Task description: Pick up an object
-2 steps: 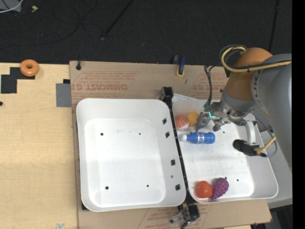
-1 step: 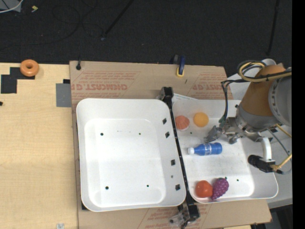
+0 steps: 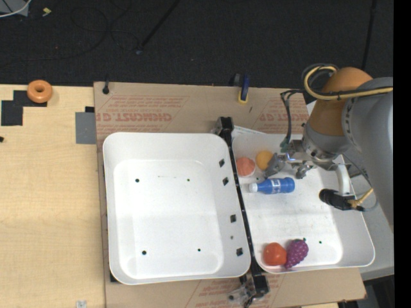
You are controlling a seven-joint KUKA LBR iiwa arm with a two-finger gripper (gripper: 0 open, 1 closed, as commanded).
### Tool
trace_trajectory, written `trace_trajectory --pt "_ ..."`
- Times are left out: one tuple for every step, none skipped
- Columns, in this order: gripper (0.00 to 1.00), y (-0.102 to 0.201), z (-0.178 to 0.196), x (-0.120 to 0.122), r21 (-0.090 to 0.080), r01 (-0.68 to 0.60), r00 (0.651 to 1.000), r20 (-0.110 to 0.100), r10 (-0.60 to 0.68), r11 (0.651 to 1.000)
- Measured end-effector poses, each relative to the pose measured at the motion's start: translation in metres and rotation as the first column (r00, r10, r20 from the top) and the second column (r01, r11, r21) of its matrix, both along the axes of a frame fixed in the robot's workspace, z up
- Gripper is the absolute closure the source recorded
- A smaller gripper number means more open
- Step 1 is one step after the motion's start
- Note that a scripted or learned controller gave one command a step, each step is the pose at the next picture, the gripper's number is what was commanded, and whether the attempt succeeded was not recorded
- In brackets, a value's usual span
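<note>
The right bin holds several objects. A blue bottle lies on its side near the bin's middle. A yellow-orange fruit and a pink round piece sit at the far left, by the divider. A red tomato and purple grapes rest together at the near edge. My gripper hangs over the far part of this bin, just behind the blue bottle and right of the yellow fruit. Its fingers stand apart with nothing between them.
The left bin lies beside the right one, with black clips along the shared rim. The arm's grey body and orange band cover the right bin's far right corner. An orange ring lies on the wooden bench at far left.
</note>
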State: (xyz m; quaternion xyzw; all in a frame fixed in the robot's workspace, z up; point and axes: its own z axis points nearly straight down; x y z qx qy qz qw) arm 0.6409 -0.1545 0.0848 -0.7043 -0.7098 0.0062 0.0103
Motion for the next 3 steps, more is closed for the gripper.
trace_trajectory --pt "0.00 -0.047 0.003 -0.039 -0.007 0.011 1.000 0.018 -0.011 1.000" --pt "0.00 -0.011 0.003 0.004 -0.005 0.003 1.000 0.023 -0.003 1.000" --pt "1.00 -0.013 0.013 0.003 -0.005 0.004 1.000 0.020 -0.004 1.000"
